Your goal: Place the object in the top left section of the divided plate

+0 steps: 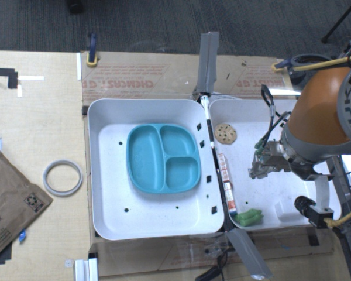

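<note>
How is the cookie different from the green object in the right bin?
The cookie is round and tan with dark spots; the green object is longer and plain green. The cookie lies near the right bin's far side, the green object in its near corner. Both lie close to the divider.

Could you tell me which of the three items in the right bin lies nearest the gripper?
The round cookie; the gripper hangs closer to it than to the green item or the long packet.
</note>
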`<move>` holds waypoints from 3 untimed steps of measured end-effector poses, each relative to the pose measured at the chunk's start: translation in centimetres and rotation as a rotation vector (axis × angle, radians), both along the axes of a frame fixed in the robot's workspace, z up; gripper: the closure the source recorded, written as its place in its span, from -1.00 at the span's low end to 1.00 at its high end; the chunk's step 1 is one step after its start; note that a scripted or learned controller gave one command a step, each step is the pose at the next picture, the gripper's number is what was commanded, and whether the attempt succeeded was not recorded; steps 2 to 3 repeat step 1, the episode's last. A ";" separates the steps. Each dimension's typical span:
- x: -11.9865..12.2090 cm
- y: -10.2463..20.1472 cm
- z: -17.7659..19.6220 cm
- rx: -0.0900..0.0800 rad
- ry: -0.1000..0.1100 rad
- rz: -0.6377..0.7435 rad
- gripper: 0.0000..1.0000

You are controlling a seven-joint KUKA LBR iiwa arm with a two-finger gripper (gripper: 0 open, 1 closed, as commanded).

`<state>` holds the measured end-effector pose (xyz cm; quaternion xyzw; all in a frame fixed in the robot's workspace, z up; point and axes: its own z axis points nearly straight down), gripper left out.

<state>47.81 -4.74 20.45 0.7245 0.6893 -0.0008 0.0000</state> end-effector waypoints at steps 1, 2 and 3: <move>0.1 -0.1 0.8 -0.002 0.001 0.000 1.00; 0.1 -0.1 0.8 -0.002 0.001 0.000 1.00; 0.1 -0.1 0.8 -0.002 0.001 0.000 1.00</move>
